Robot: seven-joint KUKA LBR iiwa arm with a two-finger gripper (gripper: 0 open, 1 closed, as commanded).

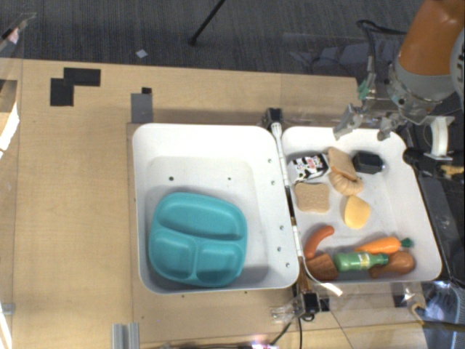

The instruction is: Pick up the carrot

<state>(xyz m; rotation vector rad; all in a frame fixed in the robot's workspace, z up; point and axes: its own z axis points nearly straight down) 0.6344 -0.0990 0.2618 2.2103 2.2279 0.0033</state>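
The carrot [381, 246], orange with a green stub at its right end, lies near the front right of the right bin [425, 217]. It rests against a green bottle [359, 260] just in front of it. My gripper [365, 127] hangs over the far rim of the right bin, well behind the carrot. Its two fingers [348, 126] are spread apart with nothing between them, so it is open.
The right bin also holds a red sausage [318, 239], a bread slice [314, 197], a tan pastry [344, 171], a yellow piece [356, 212], a black object [368, 162] and brown items at the front. A teal divided tray [197, 237] lies in the left bin [152, 151].
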